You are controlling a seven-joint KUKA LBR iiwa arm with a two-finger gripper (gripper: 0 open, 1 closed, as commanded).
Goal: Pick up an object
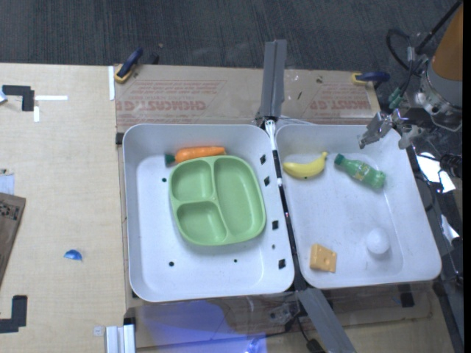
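Note:
In the right bin (412, 271) lie a yellow banana (305, 166), a green bottle (360, 172) on its side, a white ball (377, 243) and an orange cheese wedge (322, 258). The left bin (147, 271) holds a green divided plate (218, 199), and an orange carrot (199, 153) lies along the plate's far edge. My gripper (385, 137) hangs over the right bin's far right corner, above and to the right of the bottle. Its fingers are spread open with nothing between them.
A grey divider post (273, 79) stands at the back between the bins. Blue clamps (131, 62) sit on the cardboard sheet behind them. Cables and the arm's body (441, 87) crowd the right side. A wooden tabletop (59, 197) lies to the left.

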